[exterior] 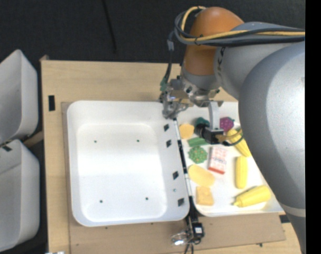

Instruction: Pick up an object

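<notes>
tool [172,109] | at bin [226,194] corner | yellow piece [186,130] just beside, apart

the left bin [70,157] and right bin [223,202] are plain white, the bench [112,78] pale tan. yellow cob [240,172], green disc [198,154], purple piece [226,124], white packet [218,159] with red print, orange-tan block [205,196]. the arm [276,105] is grey with an orange band [210,30].

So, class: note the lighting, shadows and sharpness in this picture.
Camera view: even light, left bin nearly washed out white; the arm looms soft close to the lens; the gripper sits in murky shadow; surroundings beyond the bench fall black.
</notes>
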`<state>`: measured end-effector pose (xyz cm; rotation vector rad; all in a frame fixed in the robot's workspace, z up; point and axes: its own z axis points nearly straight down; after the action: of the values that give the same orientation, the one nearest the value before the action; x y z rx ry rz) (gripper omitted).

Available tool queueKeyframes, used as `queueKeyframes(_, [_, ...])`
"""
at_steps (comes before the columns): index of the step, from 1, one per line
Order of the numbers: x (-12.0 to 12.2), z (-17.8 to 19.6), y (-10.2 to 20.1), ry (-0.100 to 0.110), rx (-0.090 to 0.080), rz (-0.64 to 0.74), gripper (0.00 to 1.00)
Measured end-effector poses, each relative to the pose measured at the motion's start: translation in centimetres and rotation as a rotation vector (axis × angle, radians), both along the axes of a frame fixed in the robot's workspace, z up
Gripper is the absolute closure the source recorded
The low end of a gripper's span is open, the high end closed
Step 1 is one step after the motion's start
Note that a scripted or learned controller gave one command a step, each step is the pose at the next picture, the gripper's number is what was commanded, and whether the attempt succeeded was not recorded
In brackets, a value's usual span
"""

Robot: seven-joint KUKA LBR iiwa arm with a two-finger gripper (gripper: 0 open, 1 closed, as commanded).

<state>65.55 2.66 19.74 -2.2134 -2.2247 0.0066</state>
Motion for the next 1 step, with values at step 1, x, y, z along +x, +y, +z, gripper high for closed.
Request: queueKeyframes(1, [-6.47, -0.02, 3.89, 0.004, 0.000, -0.001, 1.00])
